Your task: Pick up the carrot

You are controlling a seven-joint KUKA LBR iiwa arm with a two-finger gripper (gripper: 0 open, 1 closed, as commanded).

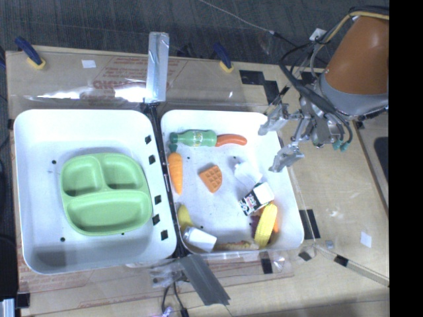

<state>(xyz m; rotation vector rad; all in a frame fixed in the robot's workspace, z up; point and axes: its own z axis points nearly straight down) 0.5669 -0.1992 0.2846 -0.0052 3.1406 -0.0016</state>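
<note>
The carrot (175,171), orange with a green top, lies lengthwise along the left wall of the right bin (285,189). My gripper (279,142) hangs over that bin's right rim, far to the right of the carrot. Its two grey fingers are spread apart with nothing between them.
In the right bin lie a green bottle (193,138), a red sausage (231,139), a waffle (211,177), a black-and-white carton (256,198), a corn cob (266,224), a banana (184,215) and a white cup (199,239). The left bin (33,177) holds a green divided plate (106,193).
</note>
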